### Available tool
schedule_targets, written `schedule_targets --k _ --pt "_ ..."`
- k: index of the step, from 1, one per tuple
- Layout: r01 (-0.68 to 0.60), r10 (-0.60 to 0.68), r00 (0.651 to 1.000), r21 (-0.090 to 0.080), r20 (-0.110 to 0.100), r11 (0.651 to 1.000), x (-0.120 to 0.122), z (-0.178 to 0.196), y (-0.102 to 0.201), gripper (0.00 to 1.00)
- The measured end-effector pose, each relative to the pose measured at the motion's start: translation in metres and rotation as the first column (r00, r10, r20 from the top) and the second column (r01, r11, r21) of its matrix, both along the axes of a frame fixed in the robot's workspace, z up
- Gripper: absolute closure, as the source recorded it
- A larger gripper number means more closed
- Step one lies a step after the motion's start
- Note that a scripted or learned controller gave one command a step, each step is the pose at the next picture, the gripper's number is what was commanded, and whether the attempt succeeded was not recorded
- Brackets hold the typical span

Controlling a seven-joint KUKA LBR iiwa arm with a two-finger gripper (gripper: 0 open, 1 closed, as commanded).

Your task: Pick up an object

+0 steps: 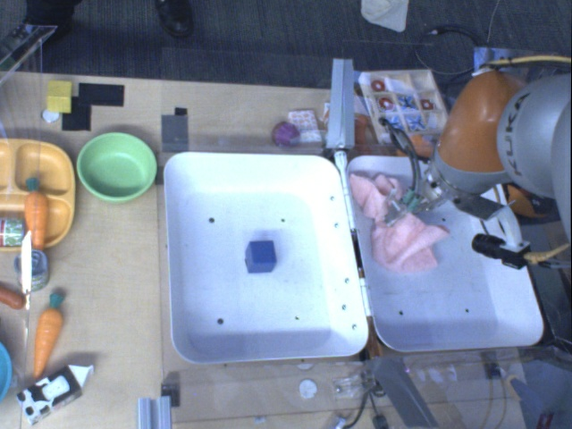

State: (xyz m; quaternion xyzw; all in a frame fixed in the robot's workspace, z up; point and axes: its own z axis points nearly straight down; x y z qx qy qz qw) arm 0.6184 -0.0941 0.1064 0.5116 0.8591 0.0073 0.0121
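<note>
Crumpled pink cloth [402,232] in right bin [465,329], gripper [413,199] touching.

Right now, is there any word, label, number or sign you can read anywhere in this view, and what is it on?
No text can be read.
Printed sheet behind the right bin: red and blue pictures, any lettering too small.
Small packet beside the purple ball: print blurred.
Can on the yellow tray: label blurred.
</note>
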Motion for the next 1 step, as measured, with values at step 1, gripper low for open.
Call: schedule_targets --k 1 --pt "-0.407 0.407 0.913 -0.007 -0.014 0.913 0.0204 0.0988 0.0281 1.00"
